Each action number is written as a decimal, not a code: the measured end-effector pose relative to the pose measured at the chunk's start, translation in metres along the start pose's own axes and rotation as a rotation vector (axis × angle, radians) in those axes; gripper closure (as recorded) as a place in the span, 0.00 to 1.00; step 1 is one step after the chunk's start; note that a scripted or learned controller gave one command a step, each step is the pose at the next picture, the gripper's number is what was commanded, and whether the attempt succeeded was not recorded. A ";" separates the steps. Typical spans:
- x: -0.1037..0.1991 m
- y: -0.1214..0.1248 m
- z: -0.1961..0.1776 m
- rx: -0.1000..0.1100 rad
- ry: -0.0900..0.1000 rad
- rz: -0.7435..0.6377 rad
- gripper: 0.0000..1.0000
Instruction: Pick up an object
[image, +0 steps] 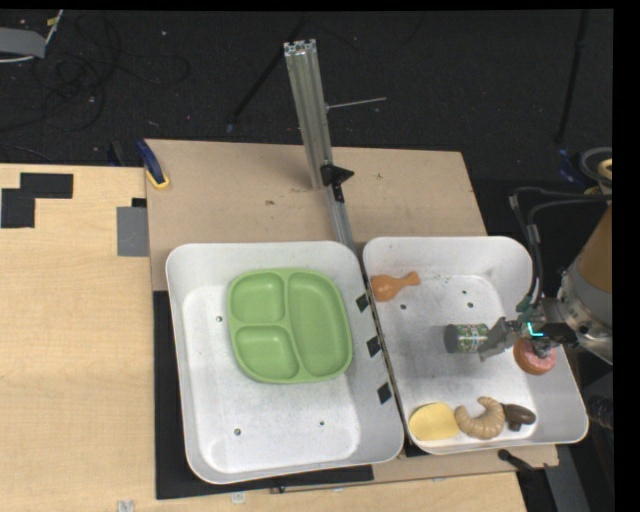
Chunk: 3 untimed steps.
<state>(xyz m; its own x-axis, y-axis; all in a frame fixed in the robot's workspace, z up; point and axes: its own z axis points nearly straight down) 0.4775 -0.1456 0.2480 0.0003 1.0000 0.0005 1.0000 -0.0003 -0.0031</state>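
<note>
Two bins on worktop (420, 190). Right bin (455, 255): five items. I see can (465, 338) lying lengthwise left-right beside hand (508, 334); cannot tell grip state. Left bin (200, 400): one green tray (290, 326).

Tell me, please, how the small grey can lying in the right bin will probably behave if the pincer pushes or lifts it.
The small grey can lies on its side on the right bin floor, so a push across its length would probably roll it. Its round, smooth-looking wall may slip in the pincer. It looks rigid and small, so likely light.
</note>
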 end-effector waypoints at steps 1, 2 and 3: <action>0.000 0.000 -0.001 -0.002 0.000 0.000 0.00; 0.000 0.000 0.064 0.006 0.002 0.000 0.00; 0.009 0.001 0.125 0.006 0.003 0.000 0.00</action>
<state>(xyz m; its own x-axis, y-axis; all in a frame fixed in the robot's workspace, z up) 0.4777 -0.1366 0.1229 0.0004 1.0000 0.0034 1.0000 -0.0003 -0.0089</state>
